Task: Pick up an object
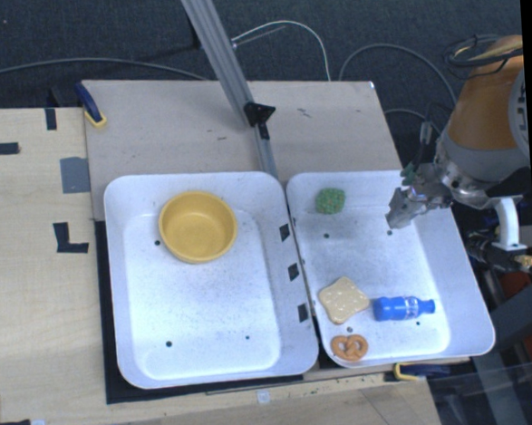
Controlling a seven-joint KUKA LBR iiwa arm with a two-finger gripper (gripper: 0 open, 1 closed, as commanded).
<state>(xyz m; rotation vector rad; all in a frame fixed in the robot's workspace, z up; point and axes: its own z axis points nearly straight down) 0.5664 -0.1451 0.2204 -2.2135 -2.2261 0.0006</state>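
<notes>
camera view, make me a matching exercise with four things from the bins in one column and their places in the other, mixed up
Things:
1. yellow bowl
2. green ball
3. blue bottle
4. pretzel

Places:
A. right bin, near edge, at its left corner
B. left bin, far half
C. right bin, far left part
D. right bin, lying on its side to the right of the slice of bread

Pairs: 1-B, 2-C, 3-D, 4-A
</notes>
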